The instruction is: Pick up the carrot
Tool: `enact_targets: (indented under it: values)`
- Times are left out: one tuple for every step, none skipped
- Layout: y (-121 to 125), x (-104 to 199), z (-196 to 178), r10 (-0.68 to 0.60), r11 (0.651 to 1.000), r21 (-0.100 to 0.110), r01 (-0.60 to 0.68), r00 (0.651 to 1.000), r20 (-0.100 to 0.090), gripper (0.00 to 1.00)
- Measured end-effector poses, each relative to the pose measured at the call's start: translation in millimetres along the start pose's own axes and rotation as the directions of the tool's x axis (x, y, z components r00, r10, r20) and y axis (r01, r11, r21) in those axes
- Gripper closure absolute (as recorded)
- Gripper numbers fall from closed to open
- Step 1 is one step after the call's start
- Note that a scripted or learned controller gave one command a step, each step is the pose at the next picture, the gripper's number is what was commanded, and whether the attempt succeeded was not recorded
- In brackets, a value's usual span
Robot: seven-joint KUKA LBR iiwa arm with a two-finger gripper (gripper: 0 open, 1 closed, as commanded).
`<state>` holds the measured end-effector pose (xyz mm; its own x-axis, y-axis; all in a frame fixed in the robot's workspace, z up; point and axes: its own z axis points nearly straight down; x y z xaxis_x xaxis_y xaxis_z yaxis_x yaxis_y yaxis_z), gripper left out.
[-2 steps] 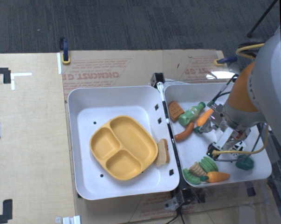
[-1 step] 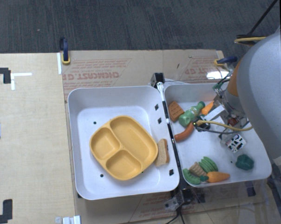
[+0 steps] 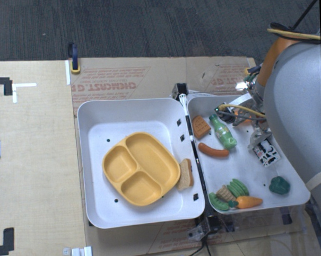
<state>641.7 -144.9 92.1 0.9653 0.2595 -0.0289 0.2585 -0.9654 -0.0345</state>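
Nearest the camera, the carrot (image 3: 249, 202) lies at the front edge of the right bin (image 3: 290, 169), just beside a green pod (image 3: 238, 187) and a leafy green piece (image 3: 219, 202), untouched. My pincer (image 3: 264, 149) hangs further back over that same bin, well apart from the carrot; whether it is open or closed I cannot tell. A sausage (image 3: 214, 150) and green bottle (image 3: 223, 131) lie behind. Nothing is picked up yet: reach, grasp and lift all remain, I judge. The left bin (image 3: 93, 170) holds a yellow plate (image 3: 140, 168).
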Motion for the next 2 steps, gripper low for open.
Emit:
enact_targets:
  values:
    - [-98,-33,-95,0.006,0.999,-0.031,-0.007,1.0,-0.024,0.0]
    - [-192,2,-187,-0.222,0.974,-0.039,0.221,0.975,-0.016,0.0]
